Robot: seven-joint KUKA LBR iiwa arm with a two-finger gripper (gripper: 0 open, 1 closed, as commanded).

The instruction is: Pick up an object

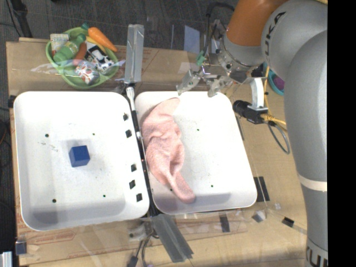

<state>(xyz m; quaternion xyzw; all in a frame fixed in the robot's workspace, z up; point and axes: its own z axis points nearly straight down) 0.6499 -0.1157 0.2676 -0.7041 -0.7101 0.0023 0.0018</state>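
Pink cloth [164, 149]: lies crumpled in the right bin [222, 149], along its left side. Stretches from close to the far wall down toward the near wall and narrows to a rolled tip short of the near-left corner. Runs just beside the bin's left wall; cannot tell whether touching. Covers roughly the left third of the floor, leaving the right part bare white.

Blue cube [79, 156]: sits alone in the left bin [33, 193], left of middle, flat on the floor. Stands well apart from every wall and well apart from the cloth.

Gripper [201, 85]: hangs over the far rim of the right bin, just beyond the cloth's far end and slightly to its right. Fingers [188, 83] spread apart, pinching nothing, clear of the cloth.

Orange band [250, 15]: shows above the wrist, with the grey arm filling the right side of the scene.

Green bowl [67, 77]: stands on the bench beyond the left bin's far wall, heaped with small toys, an orange carrot [100, 36] lying on top toward the right.
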